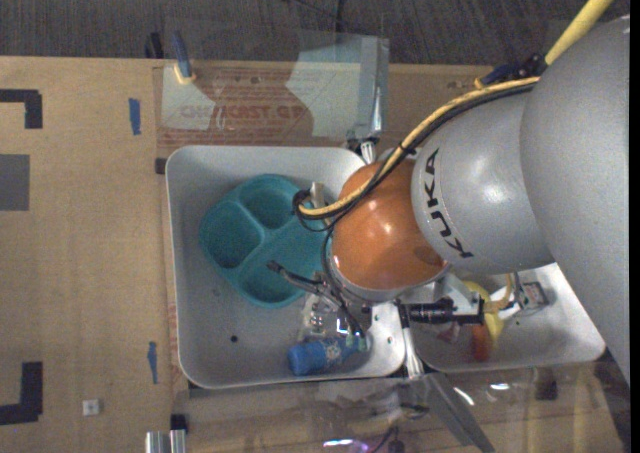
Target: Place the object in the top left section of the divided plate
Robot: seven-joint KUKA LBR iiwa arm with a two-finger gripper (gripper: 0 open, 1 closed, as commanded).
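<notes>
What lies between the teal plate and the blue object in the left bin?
Bare white bin floor separates the teal plate from the blue object in the camera view.

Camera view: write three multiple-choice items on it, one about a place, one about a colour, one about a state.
1. The divided plate lies in:
A. the left bin
B. the right bin
C. the bare bench

2. The plate's colour is:
A. red
B. teal
C. white

3. The plate's visible sections are:
A. heaped with food
B. empty
C. covered by a cloth

Answers: 1 A, it rests on the left bin's white floor. 2 B, it is teal against the white. 3 B, the sections in sight hold nothing, though the arm hides the plate's right edge.
</notes>
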